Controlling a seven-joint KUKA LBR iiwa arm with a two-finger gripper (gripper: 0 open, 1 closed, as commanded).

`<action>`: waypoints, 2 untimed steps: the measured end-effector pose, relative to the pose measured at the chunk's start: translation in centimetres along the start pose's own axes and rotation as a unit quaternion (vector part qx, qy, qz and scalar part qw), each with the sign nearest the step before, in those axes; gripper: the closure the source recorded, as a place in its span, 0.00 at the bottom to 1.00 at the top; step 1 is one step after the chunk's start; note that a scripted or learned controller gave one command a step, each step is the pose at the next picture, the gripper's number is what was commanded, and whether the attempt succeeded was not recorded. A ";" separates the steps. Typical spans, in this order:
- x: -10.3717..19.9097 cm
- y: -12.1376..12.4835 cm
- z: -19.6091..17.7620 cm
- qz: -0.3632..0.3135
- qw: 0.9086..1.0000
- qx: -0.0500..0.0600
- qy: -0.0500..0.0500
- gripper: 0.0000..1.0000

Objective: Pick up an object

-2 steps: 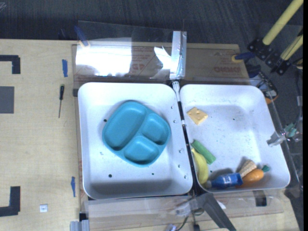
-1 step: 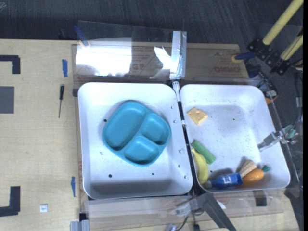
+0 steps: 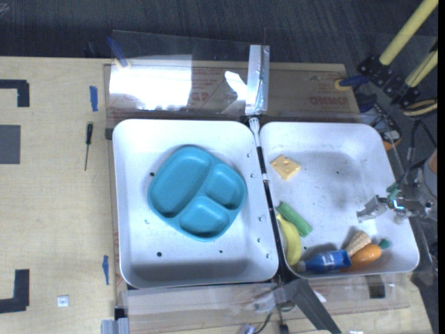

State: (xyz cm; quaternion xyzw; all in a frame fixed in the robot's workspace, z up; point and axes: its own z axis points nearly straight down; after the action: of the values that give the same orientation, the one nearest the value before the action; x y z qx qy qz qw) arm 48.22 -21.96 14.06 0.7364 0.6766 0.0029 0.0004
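The right bin [image 3: 327,172] holds several small objects. A yellow cheese wedge [image 3: 285,167] lies near its far left. A green stick [image 3: 295,216] and a yellow banana [image 3: 290,239] lie along its left wall. At the near edge sit a blue bottle [image 3: 327,261], a tan cone [image 3: 357,241] and an orange carrot [image 3: 367,254]. My gripper [image 3: 379,207] hangs low by the bin's right wall, just above and right of the cone, and I see nothing held in it.
The left bin [image 3: 132,207] holds a blue divided plate [image 3: 198,191]. A clear plastic sheet and a metal bracket [image 3: 256,78] stand behind the bins. Yellow poles and cables [image 3: 407,82] crowd the far right.
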 end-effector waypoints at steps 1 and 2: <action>2.4 -0.1 5.3 0.052 0.999 0.000 0.002 0.00; 4.4 -0.5 5.3 0.033 0.999 0.000 -0.002 0.00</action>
State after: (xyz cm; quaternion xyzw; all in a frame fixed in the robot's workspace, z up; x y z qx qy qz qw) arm 48.11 -17.54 8.76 0.7582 0.6521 0.0014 0.0021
